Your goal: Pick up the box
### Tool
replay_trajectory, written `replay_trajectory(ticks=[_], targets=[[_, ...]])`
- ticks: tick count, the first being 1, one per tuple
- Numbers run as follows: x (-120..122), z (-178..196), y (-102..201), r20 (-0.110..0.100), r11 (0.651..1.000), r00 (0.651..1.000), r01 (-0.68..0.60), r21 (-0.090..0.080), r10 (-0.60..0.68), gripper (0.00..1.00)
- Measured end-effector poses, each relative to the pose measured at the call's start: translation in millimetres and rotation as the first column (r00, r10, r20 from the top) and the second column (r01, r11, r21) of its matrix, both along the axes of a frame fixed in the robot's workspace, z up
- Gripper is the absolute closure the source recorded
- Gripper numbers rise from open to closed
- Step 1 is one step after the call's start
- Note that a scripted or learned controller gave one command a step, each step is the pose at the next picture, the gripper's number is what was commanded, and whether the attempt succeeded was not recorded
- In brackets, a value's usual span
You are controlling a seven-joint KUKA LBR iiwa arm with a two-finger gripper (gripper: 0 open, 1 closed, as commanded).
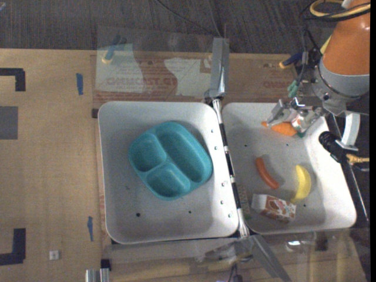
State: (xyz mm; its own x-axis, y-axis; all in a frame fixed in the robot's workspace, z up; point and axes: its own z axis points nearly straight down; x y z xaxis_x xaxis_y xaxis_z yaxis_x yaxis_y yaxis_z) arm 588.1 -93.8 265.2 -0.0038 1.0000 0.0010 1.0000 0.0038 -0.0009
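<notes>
End effector (292,115) low, arm (348,46) from the right.

Arm (352,46) cut off at right edge; orange obj (285,130) partly hidden by claw (294,115).

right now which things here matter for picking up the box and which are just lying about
For the job:
- box, near the right bin's front edge
- end effector, over that bin's far side

Lying about:
- banana
- red sausage
- orange piece
- teal divided plate, left bin

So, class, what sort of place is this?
Probably a robotics lab test bench, not a kitchen: a grey-and-orange robot arm reaches over two white bins, blue tape marks dot the bench, and cables trail across the floor.
</notes>
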Motion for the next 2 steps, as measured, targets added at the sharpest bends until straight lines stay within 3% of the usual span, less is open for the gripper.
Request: replay_trajectory(ticks=[1, 2], targets=[[19, -72, 4, -0.002, 1.0, 1.0, -0.002, 0.0, 0.002, 0.0], [21, -177, -4, 0.009, 1.0, 1.0, 0.019, -0.002, -0.019, 0.0]])
